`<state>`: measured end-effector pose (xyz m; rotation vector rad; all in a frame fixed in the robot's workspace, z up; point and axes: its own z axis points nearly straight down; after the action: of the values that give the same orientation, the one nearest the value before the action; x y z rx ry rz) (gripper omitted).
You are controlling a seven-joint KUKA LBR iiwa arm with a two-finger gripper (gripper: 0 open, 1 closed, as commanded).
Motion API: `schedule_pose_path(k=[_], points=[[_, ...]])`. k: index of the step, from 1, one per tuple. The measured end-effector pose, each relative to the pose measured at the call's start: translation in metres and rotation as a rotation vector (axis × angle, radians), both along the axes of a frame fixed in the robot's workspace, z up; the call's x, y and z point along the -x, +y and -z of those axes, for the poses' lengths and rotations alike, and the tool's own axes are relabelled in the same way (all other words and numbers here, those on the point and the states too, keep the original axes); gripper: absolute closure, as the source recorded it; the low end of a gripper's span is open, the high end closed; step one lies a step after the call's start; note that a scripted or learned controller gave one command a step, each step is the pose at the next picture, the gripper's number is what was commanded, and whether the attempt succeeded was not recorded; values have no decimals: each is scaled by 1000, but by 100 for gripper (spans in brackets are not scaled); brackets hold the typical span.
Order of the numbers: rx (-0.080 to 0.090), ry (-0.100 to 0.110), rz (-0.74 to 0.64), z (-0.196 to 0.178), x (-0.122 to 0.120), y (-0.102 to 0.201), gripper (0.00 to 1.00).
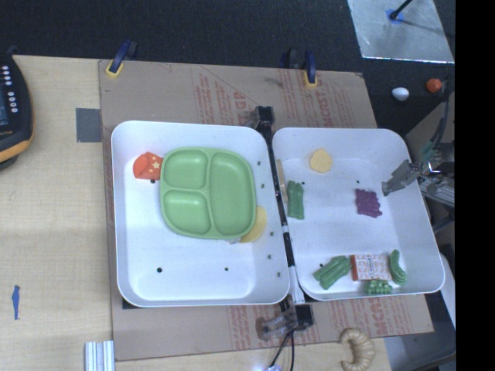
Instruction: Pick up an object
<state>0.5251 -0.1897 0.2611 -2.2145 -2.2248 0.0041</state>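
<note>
The right bin [340,141] holds several small objects. A purple bunch of grapes [368,202] lies right of centre. A yellow round piece [320,161] sits near the back, and a green vegetable [295,199] lies by the left wall. Along the front are a green pod [332,271], a red and white packet [370,267] and two small green pieces [397,267]. My gripper [396,180] hangs over the bin's right edge, just right of and above the grapes, with nothing seen in it.
The left bin [193,280] carries a green divided plate [209,192], with a red piece [147,165] at its left and a yellow piece [255,226] tucked under its right rim. A black and orange controller [11,118] lies far left.
</note>
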Motion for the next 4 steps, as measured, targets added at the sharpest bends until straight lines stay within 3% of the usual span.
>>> schedule_pose_path(k=[1, 2, 3, 4], points=[[-1, 6, 0, 122, -24, -22, 0], [1, -1, -4, 172, -60, -6, 0], [4, -5, -3, 157, -60, -9, 100], [4, -4, -3, 157, -60, -9, 0]])
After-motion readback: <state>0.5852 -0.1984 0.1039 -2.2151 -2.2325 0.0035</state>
